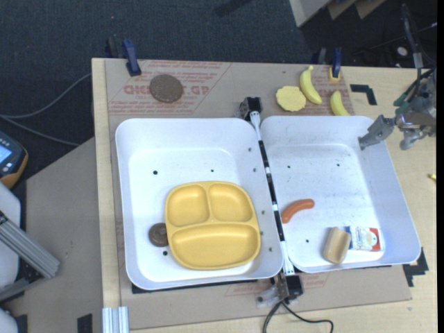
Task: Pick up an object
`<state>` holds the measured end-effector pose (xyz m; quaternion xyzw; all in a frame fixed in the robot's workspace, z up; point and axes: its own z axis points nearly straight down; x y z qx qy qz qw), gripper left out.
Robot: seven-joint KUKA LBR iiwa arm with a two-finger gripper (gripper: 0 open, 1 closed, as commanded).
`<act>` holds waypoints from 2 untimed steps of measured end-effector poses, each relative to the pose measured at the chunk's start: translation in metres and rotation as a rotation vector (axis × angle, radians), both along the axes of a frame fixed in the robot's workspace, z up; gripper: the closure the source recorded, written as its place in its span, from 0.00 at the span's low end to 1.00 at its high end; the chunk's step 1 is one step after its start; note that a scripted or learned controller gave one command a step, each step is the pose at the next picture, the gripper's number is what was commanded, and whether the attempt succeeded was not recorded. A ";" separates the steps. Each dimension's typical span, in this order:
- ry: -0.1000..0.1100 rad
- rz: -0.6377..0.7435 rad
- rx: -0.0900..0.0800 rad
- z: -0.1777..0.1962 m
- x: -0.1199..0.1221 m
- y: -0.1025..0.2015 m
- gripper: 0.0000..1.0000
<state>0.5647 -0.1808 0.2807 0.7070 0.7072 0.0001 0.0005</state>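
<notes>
The sausage (297, 209) lies in the right bin (388, 186), close to its left wall and about midway down, slightly curved and touching nothing. Nearer the bin's front edge sits a tan block (336, 245), and just beside it, on the right, a small carton (364, 238) with red and blue print lies flat. The far half of this bin's floor is bare white, so there is open room above the sausage.

The left bin (139, 158) holds a yellow tray (210, 224) with three compartments, set toward the front. A brown disc (159, 234) rests against the tray's left edge.

The gripper (374, 132) hovers over the far right corner of the right bin, well apart from the sausage; one grey finger (372, 133) points left over the rim, but I cannot tell whether the fingers are apart or together, and nothing shows between them.

Behind the bins, on the surface (208, 82), sit another brown disc (166, 87), a yellow cookie (291, 98) and two bananas (311, 86).
</notes>
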 end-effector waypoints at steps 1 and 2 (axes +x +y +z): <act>0.018 -0.005 0.009 -0.179 -0.057 -0.043 0.00; -0.004 0.011 0.004 -0.197 0.028 0.044 0.00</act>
